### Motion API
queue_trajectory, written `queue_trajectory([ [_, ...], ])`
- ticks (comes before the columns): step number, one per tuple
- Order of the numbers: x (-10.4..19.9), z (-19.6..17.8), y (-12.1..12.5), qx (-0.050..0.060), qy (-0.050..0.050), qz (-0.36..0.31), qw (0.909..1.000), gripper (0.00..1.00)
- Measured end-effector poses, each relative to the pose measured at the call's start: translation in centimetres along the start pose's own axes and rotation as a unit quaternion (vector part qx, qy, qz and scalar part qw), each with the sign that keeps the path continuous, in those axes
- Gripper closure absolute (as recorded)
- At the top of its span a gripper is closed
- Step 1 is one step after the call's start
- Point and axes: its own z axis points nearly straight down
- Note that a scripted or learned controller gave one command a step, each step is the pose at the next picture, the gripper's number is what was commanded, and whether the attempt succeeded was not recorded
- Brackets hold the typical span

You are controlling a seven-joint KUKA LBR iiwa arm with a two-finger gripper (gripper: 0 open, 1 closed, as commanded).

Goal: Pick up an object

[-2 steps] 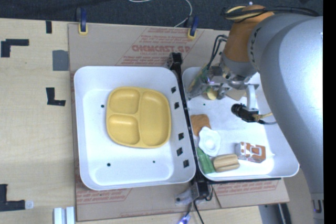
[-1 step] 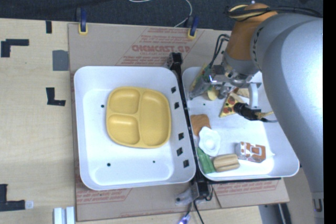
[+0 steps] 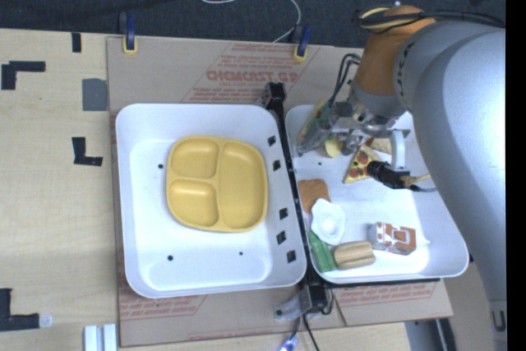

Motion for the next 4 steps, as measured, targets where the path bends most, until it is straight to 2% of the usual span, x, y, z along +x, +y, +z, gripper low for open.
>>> queue_trajectory([
  [1, -1.14, 0.04, 0.04, -0.001, 0.002, 0.0, 1.0, 0.0],
  [4, -1.21, 0.02, 0.04, -0.002, -0.001, 0.001, 1.0, 0.0],
])
